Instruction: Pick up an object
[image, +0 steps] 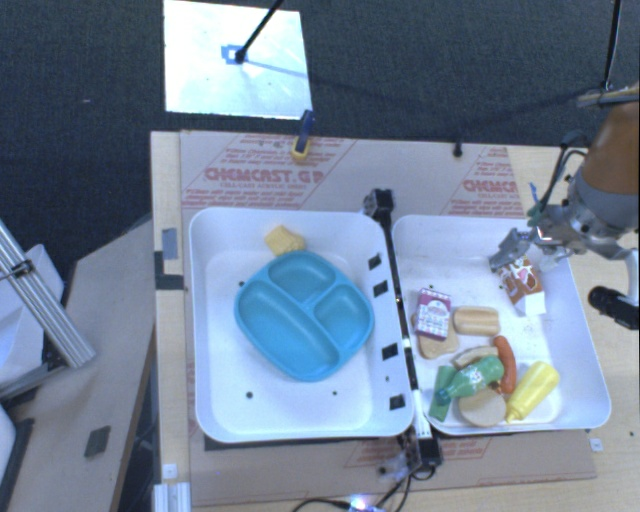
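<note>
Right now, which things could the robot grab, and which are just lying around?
For grabbing, near the gripper: brown packet, bread bun, pink box, red sausage, green bottle, yellow bottle.

Lying about: blue divided plate, yellow block, yellow clip.

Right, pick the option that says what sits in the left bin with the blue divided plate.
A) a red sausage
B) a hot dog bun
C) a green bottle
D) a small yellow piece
D: a small yellow piece lies at the far edge of the blue divided plate in the left bin; the bottle, sausage and bun lie in the right bin.
</note>
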